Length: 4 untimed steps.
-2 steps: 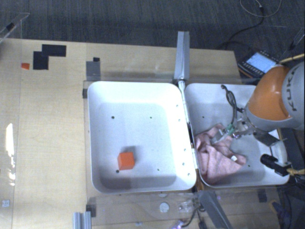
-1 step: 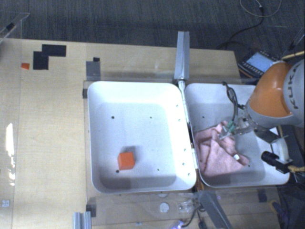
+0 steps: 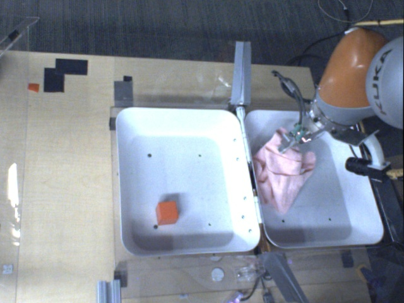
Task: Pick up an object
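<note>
A crumpled pink cloth [image 3: 283, 174] lies in the right bin [image 3: 334, 229], against its left wall, and narrows toward the front. My gripper [image 3: 295, 139] is at the cloth's upper right edge, shut on a bunched fold of the fabric that rises up to its fingers. The grey arm with its orange band [image 3: 350, 62] reaches in from the upper right. A small orange block [image 3: 167, 212] sits in the front part of the left bin [image 3: 132, 169], far from the gripper.
A metal divider post [image 3: 240, 74] stands behind the seam between the two bins. Black cables and a black fitting [image 3: 363, 166] hang by the right bin's right edge. Black and orange markers [image 3: 57, 76] lie on the bench at far left.
</note>
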Each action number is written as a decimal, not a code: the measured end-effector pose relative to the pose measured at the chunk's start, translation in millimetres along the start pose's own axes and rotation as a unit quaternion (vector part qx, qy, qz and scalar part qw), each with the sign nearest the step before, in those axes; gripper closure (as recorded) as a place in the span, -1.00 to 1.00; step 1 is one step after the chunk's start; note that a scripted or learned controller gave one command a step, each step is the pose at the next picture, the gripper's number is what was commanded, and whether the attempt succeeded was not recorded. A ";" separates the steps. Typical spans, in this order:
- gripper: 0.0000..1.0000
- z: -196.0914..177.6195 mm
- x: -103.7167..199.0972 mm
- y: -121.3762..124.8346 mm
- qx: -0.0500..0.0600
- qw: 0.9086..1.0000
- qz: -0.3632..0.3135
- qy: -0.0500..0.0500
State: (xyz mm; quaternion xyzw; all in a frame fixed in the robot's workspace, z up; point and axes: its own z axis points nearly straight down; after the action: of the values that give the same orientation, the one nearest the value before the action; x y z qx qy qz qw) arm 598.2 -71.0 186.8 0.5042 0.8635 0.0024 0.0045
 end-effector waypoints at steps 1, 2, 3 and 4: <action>-1.00 0.2 0.1 -0.1 0.000 1.000 0.000 0.000; -1.00 69.0 -32.4 -19.6 0.002 0.999 0.035 0.001; -1.00 96.3 -31.6 11.7 -0.002 0.996 0.087 -0.001; 1.00 81.9 -32.0 15.6 -0.006 0.996 0.083 -0.004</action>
State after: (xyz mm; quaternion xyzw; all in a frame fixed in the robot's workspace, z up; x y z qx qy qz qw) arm 628.3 -91.2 105.2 0.5744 0.8185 0.0063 0.0105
